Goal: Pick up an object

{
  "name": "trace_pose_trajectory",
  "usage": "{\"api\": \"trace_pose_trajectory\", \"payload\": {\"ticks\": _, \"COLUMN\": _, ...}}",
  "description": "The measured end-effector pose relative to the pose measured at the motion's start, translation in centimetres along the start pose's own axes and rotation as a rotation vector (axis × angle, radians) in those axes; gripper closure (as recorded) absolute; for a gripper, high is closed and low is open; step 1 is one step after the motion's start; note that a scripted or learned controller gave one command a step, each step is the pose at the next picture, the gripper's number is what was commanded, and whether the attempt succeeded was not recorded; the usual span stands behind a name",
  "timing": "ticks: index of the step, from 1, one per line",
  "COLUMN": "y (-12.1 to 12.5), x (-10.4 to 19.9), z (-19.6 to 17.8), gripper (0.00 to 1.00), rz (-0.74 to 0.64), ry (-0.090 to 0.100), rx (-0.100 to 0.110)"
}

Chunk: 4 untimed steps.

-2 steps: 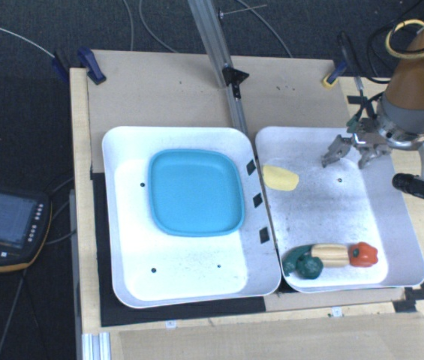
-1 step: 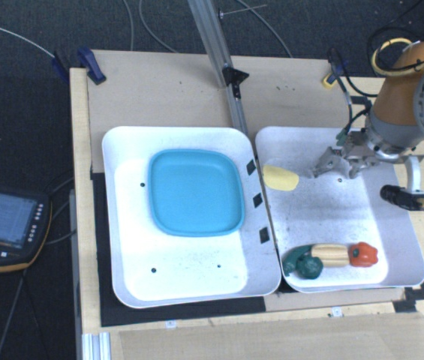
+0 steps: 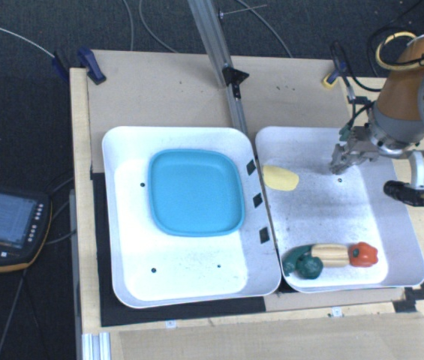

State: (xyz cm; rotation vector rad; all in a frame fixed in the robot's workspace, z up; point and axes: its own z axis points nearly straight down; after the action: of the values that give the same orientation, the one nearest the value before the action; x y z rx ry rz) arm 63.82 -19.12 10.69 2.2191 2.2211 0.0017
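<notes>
**Ana:** Dark carpet all around, with thin cables looping over it. The wood counter sits on top, and it holds two white bins. What's closest to us?

**Ben:** The near edge of the right bin. Three toys lie there in a row, touching: a green one, a tan one and a red one. They look like play food, but I can't say which kind.

**Ana:** And the left bin?

**Ben:** A blue plate lies flat in its middle. Off to the left, on the floor, there is a handset with a screen.

**Ana:** Go further back.

**Ben:** A yellow piece lies by the left wall of the right bin, alone. Further right is the end effector, over the far part of that bin, on the grey arm.

**Ana:** Is it holding something?

**Ben:** I see nothing between its tips. They look pressed close together, so I'd call it closed and empty, though they are small and a bit blurry.

**Ana:** So which step is this?

**Ben:** I think the reach. Nothing is picked up. The bin floor under the tips is bare, so the next move needs it to open, go over a toy and come down around it. The yellow piece is nearest. The three in the row touch, so taking just one could be tricky.

**Ana:** Anything hard to see?

**Ben:** The arm is cut off at the right side. A metal pole crosses the far edge of the counter too.
</notes>
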Motion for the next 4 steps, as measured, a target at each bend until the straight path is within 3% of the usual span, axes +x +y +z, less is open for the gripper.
{"api": "trace_pose_trajectory", "payload": {"ticks": 1, "y": 0.3, "x": -0.2, "z": -6.3, "gripper": 1.00, "rz": 0.001, "ry": -0.001, "rx": -0.004}}
{"api": "trace_pose_trajectory", "payload": {"ticks": 3, "y": -0.7, "x": 0.0, "z": -15.6, "gripper": 1.00, "rz": 0.000, "ry": -0.001, "rx": -0.003}}
{"api": "trace_pose_trajectory", "payload": {"ticks": 4, "y": -3.4, "x": 4.5, "z": -15.1, "gripper": 1.00, "rz": -0.002, "ry": 0.001, "rx": 0.001}}
